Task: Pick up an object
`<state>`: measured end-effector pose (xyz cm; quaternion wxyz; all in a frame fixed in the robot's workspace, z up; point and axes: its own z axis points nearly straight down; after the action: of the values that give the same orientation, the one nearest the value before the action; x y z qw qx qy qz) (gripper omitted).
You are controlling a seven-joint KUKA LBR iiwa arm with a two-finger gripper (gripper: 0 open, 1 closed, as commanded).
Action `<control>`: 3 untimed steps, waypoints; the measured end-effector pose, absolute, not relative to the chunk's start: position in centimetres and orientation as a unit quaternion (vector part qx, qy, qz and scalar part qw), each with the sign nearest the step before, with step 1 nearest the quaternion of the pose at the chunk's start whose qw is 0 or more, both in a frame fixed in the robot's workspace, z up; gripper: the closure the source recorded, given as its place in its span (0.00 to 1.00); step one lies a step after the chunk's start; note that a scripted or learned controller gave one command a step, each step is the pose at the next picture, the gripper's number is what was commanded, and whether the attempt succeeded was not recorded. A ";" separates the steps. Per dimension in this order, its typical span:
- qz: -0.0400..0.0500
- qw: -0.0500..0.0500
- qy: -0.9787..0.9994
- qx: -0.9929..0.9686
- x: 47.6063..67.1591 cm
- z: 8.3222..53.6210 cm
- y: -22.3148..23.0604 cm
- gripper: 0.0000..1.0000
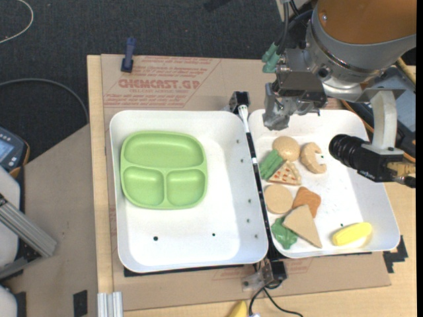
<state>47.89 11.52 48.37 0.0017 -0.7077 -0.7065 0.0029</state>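
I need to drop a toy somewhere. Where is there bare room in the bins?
Left bin: bare floor in front of and right of the green tray. Right bin: a bare patch between the food pile and the yellow piece; its left half is crowded.

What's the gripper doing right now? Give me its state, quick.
Gripper: above the far end of the right bin, just beyond the toy food; nothing visibly held, and open or shut cannot be told from this view.
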 end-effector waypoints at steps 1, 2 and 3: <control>-0.004 -0.001 -0.709 -0.705 47.9 53.8 16.7 1.00; 0.004 0.002 -0.710 -0.705 47.8 45.8 22.8 1.00; 0.009 0.003 -0.707 -0.708 47.6 27.1 22.3 1.00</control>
<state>47.63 22.33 27.11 0.0034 -0.7076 -0.7066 0.0093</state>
